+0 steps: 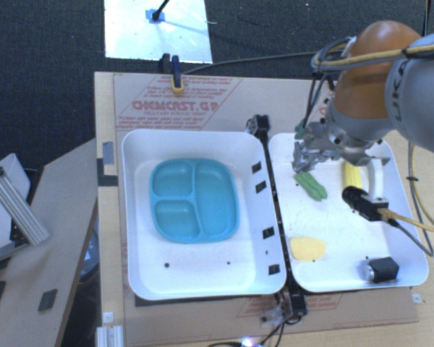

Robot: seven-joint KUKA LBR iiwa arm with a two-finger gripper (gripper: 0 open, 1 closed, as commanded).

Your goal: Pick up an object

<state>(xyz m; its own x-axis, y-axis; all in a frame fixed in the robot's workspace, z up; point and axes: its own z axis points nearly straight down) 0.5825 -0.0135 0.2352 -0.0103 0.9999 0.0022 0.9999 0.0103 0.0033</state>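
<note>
Claw (302, 161) hangs low over far left corner of right bin (412, 266), tips just beside green pod (312, 186); released or clenched, cannot tell. Nothing seen between the tips. Other candidates in same bin: yellow piece (352, 173) right of pod, flat yellow disc (307, 249) near, black part (382, 269) at near right. Left bin (137, 266) carries blue tray (195, 199). Step: approach to grasp. Next move likely needs descent squarely over pod, then closing.

Right bin (412, 262) — open floor at centre; obstructions: green piece (312, 186) at 11 o'clock, yellow disc (307, 249) at 7, black block (382, 269) at 5.
</note>
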